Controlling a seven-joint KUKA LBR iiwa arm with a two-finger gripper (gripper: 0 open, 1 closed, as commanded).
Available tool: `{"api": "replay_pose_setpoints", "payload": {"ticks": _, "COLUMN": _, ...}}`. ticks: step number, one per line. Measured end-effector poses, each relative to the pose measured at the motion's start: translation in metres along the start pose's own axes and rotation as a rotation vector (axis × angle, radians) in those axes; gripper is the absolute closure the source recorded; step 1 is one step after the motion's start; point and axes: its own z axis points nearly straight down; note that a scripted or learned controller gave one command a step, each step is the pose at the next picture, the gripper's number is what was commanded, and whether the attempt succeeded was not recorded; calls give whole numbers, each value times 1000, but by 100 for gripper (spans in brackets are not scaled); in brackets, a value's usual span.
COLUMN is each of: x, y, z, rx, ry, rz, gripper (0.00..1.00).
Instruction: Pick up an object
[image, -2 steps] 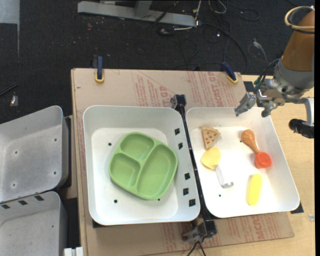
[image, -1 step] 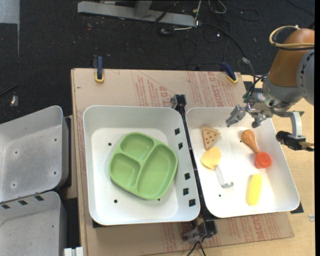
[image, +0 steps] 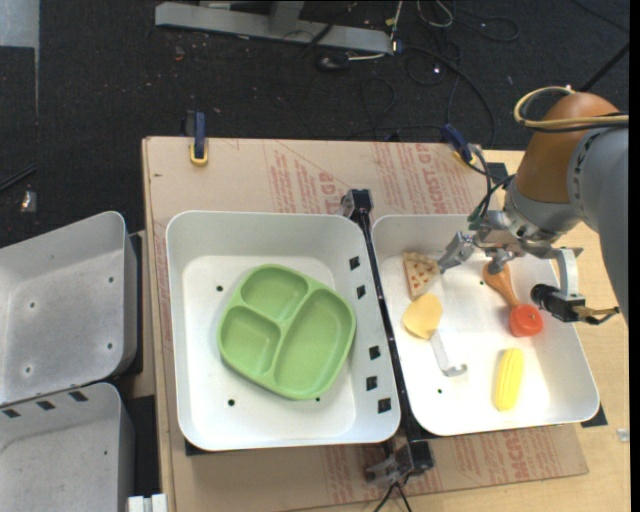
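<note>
Resting flat, glossy three-compartment green plate (image: 287, 330)

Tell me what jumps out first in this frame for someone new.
The green divided plate lying alone in the left bin grabs the eye. Next, the arm's orange band at upper right, its gripper over the right bin, which holds yellow corn and a red-capped piece.

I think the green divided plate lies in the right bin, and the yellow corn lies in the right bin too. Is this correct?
Not quite. The camera view shows the green divided plate in the left bin, alone there. The yellow corn does lie in the right bin, as you said.
</note>
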Motion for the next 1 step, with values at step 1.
{"api": "replay_pose_setpoints", "payload": {"ticks": 1, "x": 0, "y": 2, "z": 15, "rx": -9, "ry": -1, "rz": -1, "gripper": 0}}
